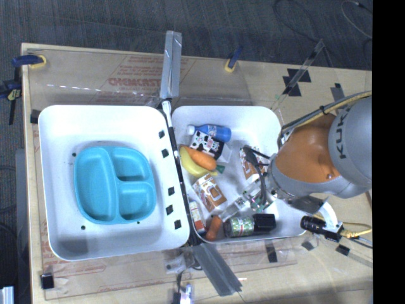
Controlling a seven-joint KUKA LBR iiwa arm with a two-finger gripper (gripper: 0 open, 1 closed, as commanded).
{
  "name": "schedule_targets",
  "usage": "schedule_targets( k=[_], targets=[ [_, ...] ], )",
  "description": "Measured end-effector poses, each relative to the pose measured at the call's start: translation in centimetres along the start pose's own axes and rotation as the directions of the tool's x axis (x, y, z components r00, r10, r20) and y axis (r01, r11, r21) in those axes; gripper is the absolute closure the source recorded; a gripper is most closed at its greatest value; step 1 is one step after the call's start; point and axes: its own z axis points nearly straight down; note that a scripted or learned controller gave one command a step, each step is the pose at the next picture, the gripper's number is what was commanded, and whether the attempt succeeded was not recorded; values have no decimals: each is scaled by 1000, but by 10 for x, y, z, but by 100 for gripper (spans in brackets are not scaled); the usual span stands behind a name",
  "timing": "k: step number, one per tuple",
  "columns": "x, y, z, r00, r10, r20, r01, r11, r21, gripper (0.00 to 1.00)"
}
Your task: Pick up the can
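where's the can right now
In the camera view, the can lies on its side at the near edge of the right bin, beside the carrot and below the pincer.

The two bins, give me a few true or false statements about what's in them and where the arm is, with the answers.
1. The blue divided tray lies in the left bin. True.
2. The can stands upright in the left bin. False: it lies on its side near the right bin's front edge.
3. The banana is in the right bin. True.
4. The arm reaches over the left bin. False: it is over the right bin's right side.
5. The carrot lies beside the can. True.
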Motion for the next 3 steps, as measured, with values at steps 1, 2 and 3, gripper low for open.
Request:
schedule_targets(
  k=[1,2,3],
  targets=[
    [-5,-2,-56,984,-179,5,179,984,-1,0],
    [-8,4,-8,968,-250,23,250,968,-11,0],
    [-5,-1,-95,941,-339,12,339,941,-3,0]
  ],
)
